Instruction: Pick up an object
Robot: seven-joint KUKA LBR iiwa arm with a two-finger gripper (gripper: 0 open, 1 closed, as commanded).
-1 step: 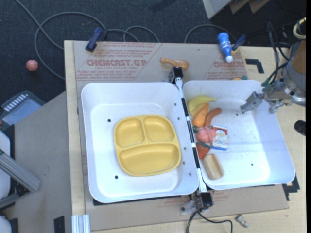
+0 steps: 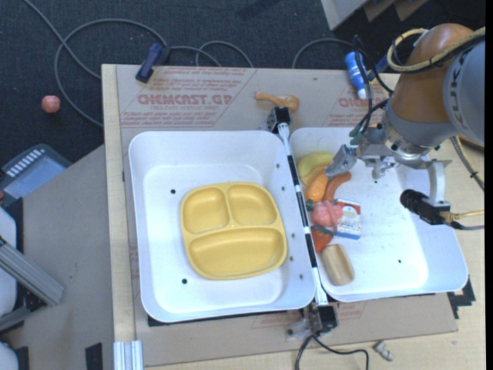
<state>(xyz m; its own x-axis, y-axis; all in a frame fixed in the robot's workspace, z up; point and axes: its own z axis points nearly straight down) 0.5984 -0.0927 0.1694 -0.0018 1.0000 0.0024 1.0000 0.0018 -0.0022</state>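
Several objects lie along the left side of the right bin (image 2: 400, 272). From back to front they are a yellow fruit (image 2: 312, 163), an orange piece (image 2: 316, 185), a red sausage (image 2: 338, 182), a pink lump (image 2: 325, 214), a small white carton (image 2: 350, 219), a red piece (image 2: 321, 240) and a tan bread roll (image 2: 337, 264). My gripper (image 2: 360, 165) hangs over the bin's back part, open, with its left finger (image 2: 342, 160) just above the sausage's upper end. Nothing sits between the fingers.
The left bin (image 2: 154, 206) holds a yellow three-compartment plate (image 2: 231, 230). A tan toy (image 2: 277, 99) lies on the bench behind the bins. Blue clamps (image 2: 152, 60) (image 2: 356, 72) sit at the bench's back edge. A black cable plug (image 2: 420, 204) hangs over the right bin.
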